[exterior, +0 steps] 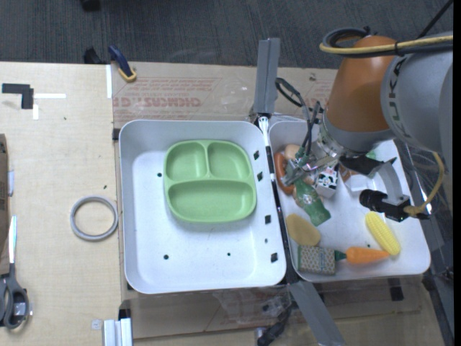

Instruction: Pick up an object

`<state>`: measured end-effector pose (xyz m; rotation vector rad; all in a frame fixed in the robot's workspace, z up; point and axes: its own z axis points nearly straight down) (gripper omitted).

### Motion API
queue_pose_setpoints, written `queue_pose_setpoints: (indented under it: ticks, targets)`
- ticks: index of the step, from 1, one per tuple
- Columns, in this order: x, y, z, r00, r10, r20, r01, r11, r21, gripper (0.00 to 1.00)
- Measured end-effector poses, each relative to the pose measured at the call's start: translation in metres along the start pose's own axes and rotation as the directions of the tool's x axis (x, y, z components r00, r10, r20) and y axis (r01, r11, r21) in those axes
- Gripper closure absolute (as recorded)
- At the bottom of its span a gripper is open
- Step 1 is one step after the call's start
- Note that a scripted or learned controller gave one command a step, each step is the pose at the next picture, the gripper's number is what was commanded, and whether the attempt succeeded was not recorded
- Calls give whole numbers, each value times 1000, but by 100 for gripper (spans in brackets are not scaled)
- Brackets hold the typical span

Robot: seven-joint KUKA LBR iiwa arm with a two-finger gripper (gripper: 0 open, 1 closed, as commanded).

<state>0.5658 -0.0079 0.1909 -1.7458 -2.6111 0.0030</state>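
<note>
Much of the right bin [410,262] is covered by the arm [389,85], whose grey body and orange band hide the bin's far corner and part of its floor. The gripper [306,168] hangs low over the left part of that bin, just beside the divider between the two bins, and its metal fingers blend into a cluster of small objects there; whether they are spread or closed on anything cannot be told, and nothing can be seen clearly pinched between them. Under and beside it lie an orange-pink item [287,157], a small black-and-white piece [328,181] and a green packet [313,206], all crowded together and hard to separate. Nearer the front edge of the same bin sit a tan potato-like lump [304,231], a speckled sponge-like block [318,260], a carrot [366,255] and a corn cob [382,233]. The left bin [144,251] holds a green divided plate [210,181]. On the bench to the left rest a roll of tape [94,217] and scissors [13,298], cut off at the edge.
</note>
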Motion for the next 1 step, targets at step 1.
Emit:
queue_pose_setpoints:
  ticks: [1]
  targets:
    - [-69, 27, -81, 989, 145, 2, -145, 989, 0, 100]
